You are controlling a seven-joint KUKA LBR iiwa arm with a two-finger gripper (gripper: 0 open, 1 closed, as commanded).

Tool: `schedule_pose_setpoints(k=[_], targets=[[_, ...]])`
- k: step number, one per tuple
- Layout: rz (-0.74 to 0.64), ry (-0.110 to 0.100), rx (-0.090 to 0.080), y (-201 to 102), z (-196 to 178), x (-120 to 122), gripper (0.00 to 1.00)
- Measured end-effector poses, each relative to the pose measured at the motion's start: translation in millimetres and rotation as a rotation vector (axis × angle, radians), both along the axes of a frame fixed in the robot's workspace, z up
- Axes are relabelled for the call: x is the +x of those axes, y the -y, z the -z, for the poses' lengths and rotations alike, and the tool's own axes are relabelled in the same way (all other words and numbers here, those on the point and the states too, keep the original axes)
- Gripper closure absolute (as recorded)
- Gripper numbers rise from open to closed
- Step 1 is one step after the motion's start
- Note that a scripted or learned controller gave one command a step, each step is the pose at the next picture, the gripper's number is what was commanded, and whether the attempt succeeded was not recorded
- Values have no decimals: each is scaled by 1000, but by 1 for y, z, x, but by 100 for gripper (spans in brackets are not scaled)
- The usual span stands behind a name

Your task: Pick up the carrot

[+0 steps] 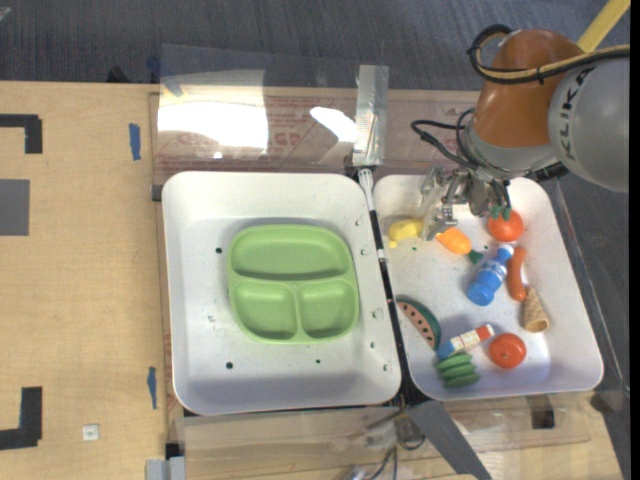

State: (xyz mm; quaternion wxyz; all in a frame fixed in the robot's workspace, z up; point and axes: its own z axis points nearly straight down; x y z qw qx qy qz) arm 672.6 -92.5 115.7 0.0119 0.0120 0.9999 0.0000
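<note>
Hovering over the right bin (570, 268), the gripper (447, 208) has fingers whose spread I cannot tell. Just below it lies the orange carrot (454, 241), beside a yellow lemon (403, 232), with a blue bottle (487, 278) and a tomato (505, 225) close by.

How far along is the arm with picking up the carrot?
Done: the gripper is down in the right bin, just above the carrot. In hand: nothing visibly held; the carrot lies on the bin floor. Left: closing on it and lifting.
</note>
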Motion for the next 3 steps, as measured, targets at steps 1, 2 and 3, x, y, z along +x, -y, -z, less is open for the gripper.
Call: schedule_pose_setpoints(k=[1, 2, 3], targets=[[32, -10, 3, -69, -76, -42, 100], [-93, -8, -1, -96, -76, -114, 100], [41, -9, 4, -137, -176, -131, 100]])
